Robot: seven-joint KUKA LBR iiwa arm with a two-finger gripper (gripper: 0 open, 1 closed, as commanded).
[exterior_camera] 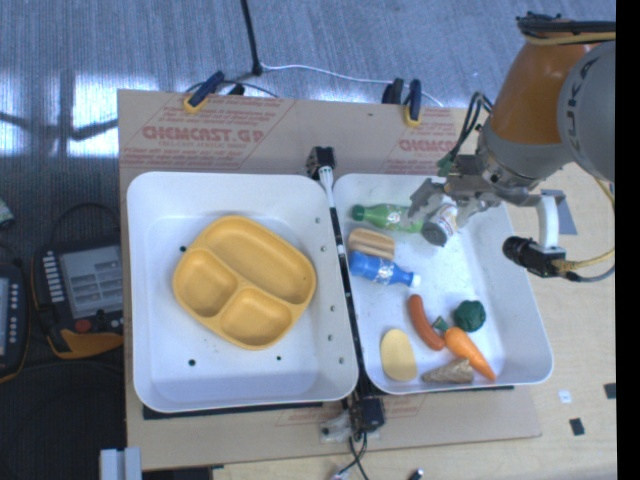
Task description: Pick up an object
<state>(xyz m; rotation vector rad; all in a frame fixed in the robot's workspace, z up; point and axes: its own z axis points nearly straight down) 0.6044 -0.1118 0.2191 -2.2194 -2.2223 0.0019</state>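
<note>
Reaching in from three o'clock, the grey and orange arm [545,88] hangs its gripper [437,213] over the top part of the right bin [520,298]. The gripper sits just beside the green bottle [385,215], on that bottle's three o'clock side, and I cannot tell if they touch. Nothing shows between the fingers, and I cannot tell if the jaws are spread or pressed together. The green bottle lies on its side at about eleven o'clock in the right bin. Just below it lies a hot dog bun [372,241], and below that a blue bottle [380,269] on its side. Toward five o'clock in this bin lie a red sausage [424,322], a green broccoli [469,315], an orange carrot [468,353], a pale yellow potato [398,354] and a small brown piece [448,373] near the bottom rim. The left bin [150,268] holds a yellow plate [244,281] with three parts, lying flat near the middle. Both bins rest on a brown board [200,133].
</note>
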